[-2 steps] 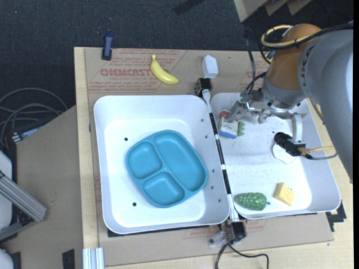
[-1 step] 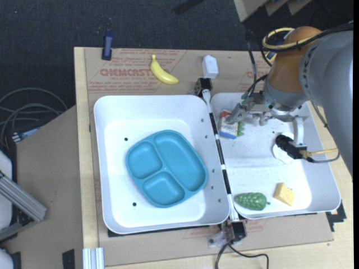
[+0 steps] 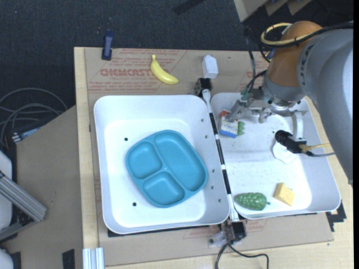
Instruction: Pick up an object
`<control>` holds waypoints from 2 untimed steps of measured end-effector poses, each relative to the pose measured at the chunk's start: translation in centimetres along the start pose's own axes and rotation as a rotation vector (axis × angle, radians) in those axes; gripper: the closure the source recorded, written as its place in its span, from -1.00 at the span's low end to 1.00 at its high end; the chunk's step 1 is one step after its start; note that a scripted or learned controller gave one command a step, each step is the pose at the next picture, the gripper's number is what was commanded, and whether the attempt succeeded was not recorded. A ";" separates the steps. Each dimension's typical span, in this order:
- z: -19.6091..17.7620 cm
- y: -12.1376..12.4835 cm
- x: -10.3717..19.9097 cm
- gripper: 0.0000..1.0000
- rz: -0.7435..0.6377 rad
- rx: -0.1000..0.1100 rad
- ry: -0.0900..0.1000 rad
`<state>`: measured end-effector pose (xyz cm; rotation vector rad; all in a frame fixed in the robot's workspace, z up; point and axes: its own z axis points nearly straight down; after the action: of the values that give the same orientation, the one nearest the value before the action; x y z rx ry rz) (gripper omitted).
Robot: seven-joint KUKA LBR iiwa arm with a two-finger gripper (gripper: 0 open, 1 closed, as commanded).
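Hanging over the small box point(image 3: 229, 129), the gripper point(image 3: 236, 112) perhaps touches it; its grip is unclear.

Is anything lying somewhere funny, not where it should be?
Yes. The banana lies on the bench behind the left bin, outside both bins, while the green toy and yellow block sit inside the right bin.

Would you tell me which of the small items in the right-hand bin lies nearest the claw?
The small blue, white and red box, just beside the claw; the bumpy green lump and yellow wedge sit by the white bin's near edge.
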<state>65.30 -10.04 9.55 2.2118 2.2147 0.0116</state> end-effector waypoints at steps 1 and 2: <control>-0.1 -1.2 0.2 -1.00 0.004 -0.017 -0.003; -0.1 -0.8 0.6 -1.00 0.002 -0.013 -0.002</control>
<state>64.47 -9.44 9.60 2.2065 2.2052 0.0231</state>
